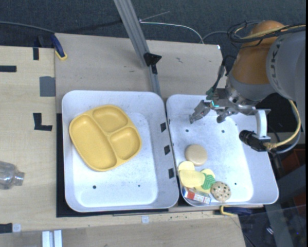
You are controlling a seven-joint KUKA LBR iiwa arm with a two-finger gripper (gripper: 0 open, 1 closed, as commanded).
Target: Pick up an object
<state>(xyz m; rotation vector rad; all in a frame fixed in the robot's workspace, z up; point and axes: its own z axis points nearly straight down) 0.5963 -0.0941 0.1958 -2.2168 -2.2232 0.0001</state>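
Observation:
My gripper (211, 113) hangs over the far part of the right bin (256, 184), its two dark fingers spread apart with nothing between them. Below it in the same bin lies a round beige bun (196, 154). Nearer the front sit yellow pieces (189, 177), a green piece (209, 182), a chocolate-chip cookie (221, 190) and a small red and white item (196, 196). The gripper stands well above and behind these objects, touching none.
The left bin (76, 189) holds a yellow divided plate (105, 136). A metal pole (133, 22) slants across the bench behind the bins. A clear bottle (2, 174) lies at the left edge. The arm's grey and orange body fills the upper right.

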